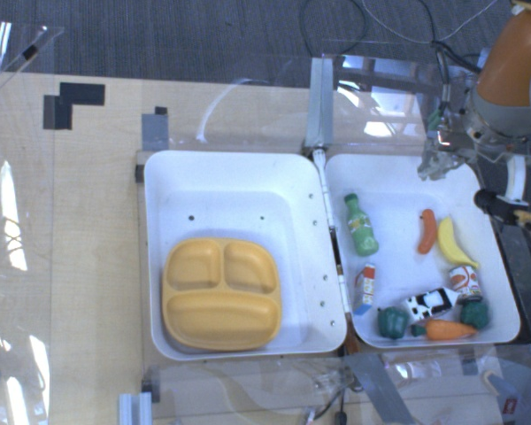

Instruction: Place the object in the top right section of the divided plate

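Note:
A yellow divided plate (219, 292) lies in the left bin, toward its near side, with two small sections at the top and one wide section below. The right bin holds toy foods: a green bottle (360, 226), a red-orange sausage (426, 231), a banana (454, 243), a small carton (365, 287), a black-and-white cow (427, 305), a carrot (447, 330), green vegetable pieces (392, 323) and a small can (463, 279). My gripper (436, 166) hangs over the far right corner of the right bin, above and apart from the toys, with nothing seen between its fingers.
A metal divider (319, 104) and clear panels stand behind the bins. Cables (363, 20) loop over the dark floor at the back. The left bin (221, 193) has bare white floor beyond the plate. Tan bench top spreads to the left.

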Controlling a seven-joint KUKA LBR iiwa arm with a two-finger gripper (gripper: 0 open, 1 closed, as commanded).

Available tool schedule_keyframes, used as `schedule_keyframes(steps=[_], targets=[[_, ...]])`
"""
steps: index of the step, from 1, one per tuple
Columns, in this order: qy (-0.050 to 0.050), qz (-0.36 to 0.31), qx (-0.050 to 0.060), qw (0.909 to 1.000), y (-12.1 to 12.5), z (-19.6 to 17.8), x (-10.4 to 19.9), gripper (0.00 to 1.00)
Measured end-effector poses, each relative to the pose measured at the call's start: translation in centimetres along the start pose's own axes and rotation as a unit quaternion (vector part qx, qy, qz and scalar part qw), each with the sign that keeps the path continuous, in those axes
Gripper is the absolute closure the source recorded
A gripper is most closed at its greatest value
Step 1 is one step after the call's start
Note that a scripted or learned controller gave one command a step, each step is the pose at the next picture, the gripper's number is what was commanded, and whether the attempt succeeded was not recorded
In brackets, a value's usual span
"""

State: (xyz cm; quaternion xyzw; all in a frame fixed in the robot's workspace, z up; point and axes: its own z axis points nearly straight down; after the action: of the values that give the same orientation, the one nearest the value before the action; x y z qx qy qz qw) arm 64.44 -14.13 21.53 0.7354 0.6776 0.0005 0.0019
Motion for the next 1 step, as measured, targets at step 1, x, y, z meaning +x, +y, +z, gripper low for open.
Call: schedule_keyframes(steps=[1], targets=[[0.000, -0.045, -0.001, 0.9990, -9.09, -7.44, -4.49, 1.00]])
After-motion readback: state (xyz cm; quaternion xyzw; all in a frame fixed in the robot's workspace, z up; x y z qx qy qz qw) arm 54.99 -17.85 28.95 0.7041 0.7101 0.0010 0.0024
